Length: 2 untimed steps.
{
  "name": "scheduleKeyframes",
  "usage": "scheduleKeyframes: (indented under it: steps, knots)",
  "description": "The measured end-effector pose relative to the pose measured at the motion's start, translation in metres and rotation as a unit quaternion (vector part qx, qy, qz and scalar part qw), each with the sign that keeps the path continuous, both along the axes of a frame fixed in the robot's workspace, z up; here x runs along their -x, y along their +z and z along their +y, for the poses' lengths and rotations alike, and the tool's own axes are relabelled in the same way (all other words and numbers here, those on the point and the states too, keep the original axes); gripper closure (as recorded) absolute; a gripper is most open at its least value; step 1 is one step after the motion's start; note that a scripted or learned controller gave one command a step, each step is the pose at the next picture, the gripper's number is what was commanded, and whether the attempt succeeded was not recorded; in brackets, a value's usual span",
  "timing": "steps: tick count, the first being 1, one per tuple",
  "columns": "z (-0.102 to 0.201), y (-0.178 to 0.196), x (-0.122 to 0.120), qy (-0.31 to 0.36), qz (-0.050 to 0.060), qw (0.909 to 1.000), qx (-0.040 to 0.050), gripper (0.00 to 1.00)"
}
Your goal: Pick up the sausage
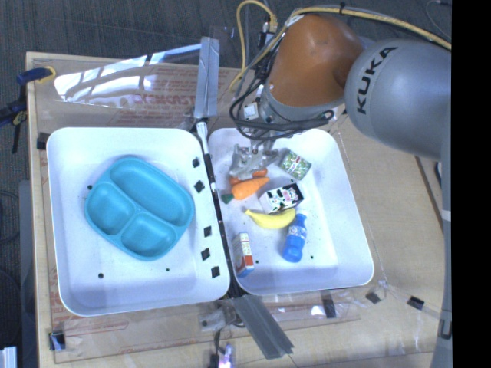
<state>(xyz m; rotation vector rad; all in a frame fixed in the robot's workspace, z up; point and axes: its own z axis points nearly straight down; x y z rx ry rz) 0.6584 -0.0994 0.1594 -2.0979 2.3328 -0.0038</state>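
While poised just above the carrot point(247, 189), gripper point(254, 159) opening and hold impossible to tell, seemingly mid-approach, next needing descent squarely onto the sausage point(258, 175).

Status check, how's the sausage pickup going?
Pincer low in right bin, over carrot. Sausage not identifiable. Banana, blue bottle nearby.

- Bright, even overhead light across both white bins point(337, 271), nearly washed out on their floors.
- Glare streaks on the clear plastic sheet point(115, 87) at the bench's far left corner.
- Soft, short shadows under the blue tray point(138, 205) and beneath the arm point(383, 90).
- Dim, dark floor around the bench.
- Slightly soft focus overall; small items grainy, labels unreadable.
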Motion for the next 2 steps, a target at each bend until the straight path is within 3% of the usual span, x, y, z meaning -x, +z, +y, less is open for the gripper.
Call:
scheduleKeyframes:
  steps: [1, 2]
  knots:
    - [-0.005, 0.057, 0.000, 0.193, -0.002, 0.9812, 0.0005, 1.00]
    - [0.038, 0.033, 0.001, 0.372, 0.001, 0.9281, 0.0004, 1.00]
